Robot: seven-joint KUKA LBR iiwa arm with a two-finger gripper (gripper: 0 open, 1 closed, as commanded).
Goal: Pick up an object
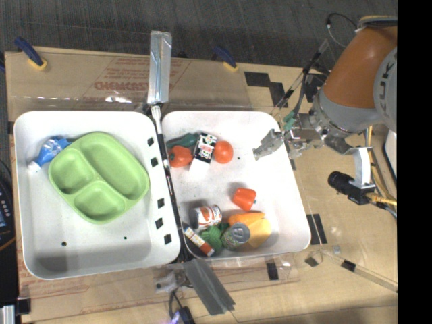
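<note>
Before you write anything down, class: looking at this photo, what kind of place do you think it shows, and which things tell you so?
Most likely a robotics lab test bench: a robot arm reaches over two white bins, toy-like food items lie scattered in one, and clamps and tape hold the setup down.

In my right bin (287, 201) lie little toys: a red tomato (223, 152), an orange pepper (244, 197), a small can (208, 216).

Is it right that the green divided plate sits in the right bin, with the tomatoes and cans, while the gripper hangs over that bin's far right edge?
Not quite. The camera view shows the green divided plate lying in the left bin, beside something blue. The tomatoes and cans are in the right bin, and the gripper does hang over that bin's far right edge.
</note>
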